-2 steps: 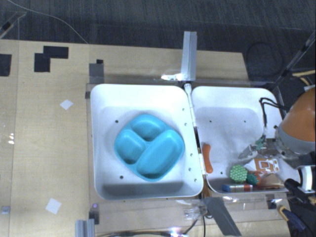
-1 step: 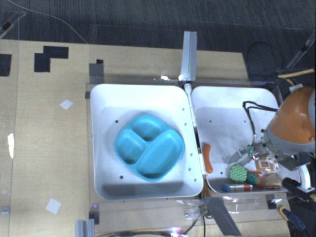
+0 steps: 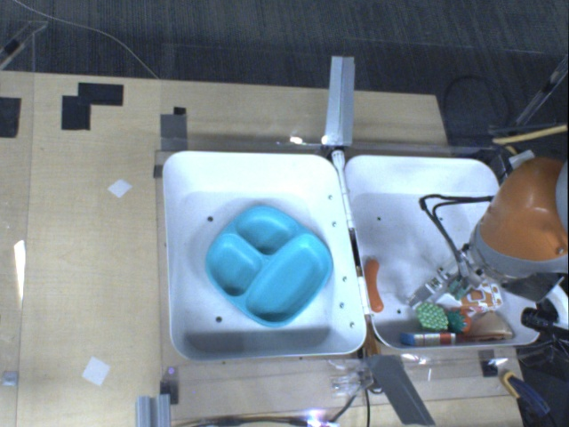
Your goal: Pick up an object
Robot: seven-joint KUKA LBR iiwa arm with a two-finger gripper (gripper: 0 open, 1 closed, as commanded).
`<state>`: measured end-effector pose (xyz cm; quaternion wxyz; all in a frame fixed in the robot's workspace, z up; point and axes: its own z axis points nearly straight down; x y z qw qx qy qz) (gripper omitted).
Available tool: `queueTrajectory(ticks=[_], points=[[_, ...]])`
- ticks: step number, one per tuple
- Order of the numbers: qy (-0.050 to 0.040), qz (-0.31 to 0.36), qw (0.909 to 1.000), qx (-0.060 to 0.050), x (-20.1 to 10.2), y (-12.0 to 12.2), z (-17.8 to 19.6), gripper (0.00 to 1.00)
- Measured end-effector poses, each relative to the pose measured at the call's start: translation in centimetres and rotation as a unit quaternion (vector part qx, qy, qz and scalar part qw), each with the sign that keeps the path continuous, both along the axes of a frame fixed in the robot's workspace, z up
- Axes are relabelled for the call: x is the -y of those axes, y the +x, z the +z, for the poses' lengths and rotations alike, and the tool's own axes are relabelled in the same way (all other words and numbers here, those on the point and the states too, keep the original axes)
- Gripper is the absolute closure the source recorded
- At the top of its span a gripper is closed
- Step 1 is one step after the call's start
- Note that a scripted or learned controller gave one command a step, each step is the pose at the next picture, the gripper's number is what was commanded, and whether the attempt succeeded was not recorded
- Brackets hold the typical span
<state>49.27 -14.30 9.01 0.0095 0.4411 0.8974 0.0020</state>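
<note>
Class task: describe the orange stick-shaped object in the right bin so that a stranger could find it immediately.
Start at the right-hand shallow white bin. Follow its left wall, beside the divider, towards the near edge: the small orange stick-shaped object lies there lengthwise, alone. Unlike the clutter of small items heaped in the near right corner, it touches nothing else.

Left bin (image 3: 182,238) holding a blue divided tray (image 3: 268,263); right bin (image 3: 400,185) with an orange piece (image 3: 374,286) at nine o'clock of the lowered gripper (image 3: 442,285), small items clustered beneath it.
</note>
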Motion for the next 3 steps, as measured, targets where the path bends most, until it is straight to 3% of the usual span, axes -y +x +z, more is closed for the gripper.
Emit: queueTrajectory(ticks=[1, 2, 3], points=[[0.0019, -0.033, 0.9995, -0.002, -1.2, 6.3, -0.1, 0.0], [0.0019, -0.043, 0.9991, -0.002, -1.2, -0.1, 0.0, 0.0], [0.0041, -0.139, 0.9903, -0.003, 0.1, 2.9, -0.1, 0.0]])
